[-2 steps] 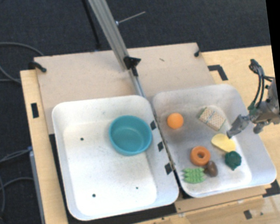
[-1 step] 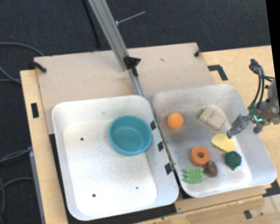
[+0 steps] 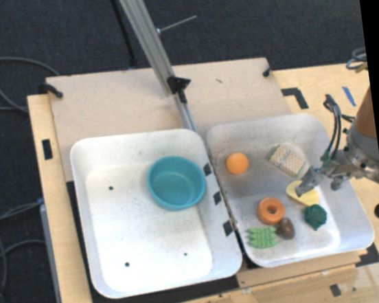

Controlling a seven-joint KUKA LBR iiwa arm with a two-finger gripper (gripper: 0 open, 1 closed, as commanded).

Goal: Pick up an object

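The right bin (image 3: 352, 230) holds several small objects: an orange ball (image 3: 237, 163), a beige speckled block (image 3: 287, 159), a yellow piece (image 3: 306, 196), an orange ring (image 3: 271, 210), a dark green lump (image 3: 315, 217), a brown lump (image 3: 285, 228) and a light green toy (image 3: 262, 237). My gripper (image 3: 314, 181) reaches in from the right and hangs just over the yellow piece, between the beige block and the dark green lump. Part of the yellow piece is hidden under it. Nothing is visibly held.
A blue bowl (image 3: 176, 182) sits in the left bin (image 3: 121, 260), toward its upper right. A slanted metal post (image 3: 150, 35) rises behind the bins. Cables lie on the dark floor at left.
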